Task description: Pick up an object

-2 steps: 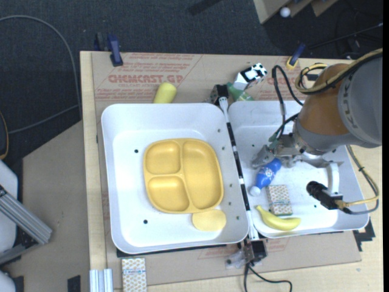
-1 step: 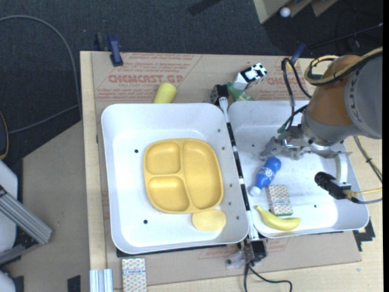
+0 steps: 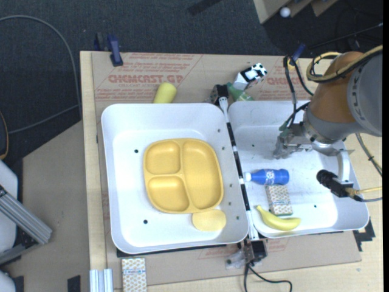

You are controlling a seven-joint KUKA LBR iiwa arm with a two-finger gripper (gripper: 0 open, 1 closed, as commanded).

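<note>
jaws (image 3: 285,146) sit low in the right bin (image 3: 258,117), can't tell their state; blue bottle (image 3: 269,176), banana (image 3: 278,219) and small box (image 3: 279,198) lie nearby

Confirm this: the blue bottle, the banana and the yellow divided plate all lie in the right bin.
Not quite. The camera view shows the yellow divided plate in the left bin; the blue bottle and the banana do lie in the right bin.
</note>
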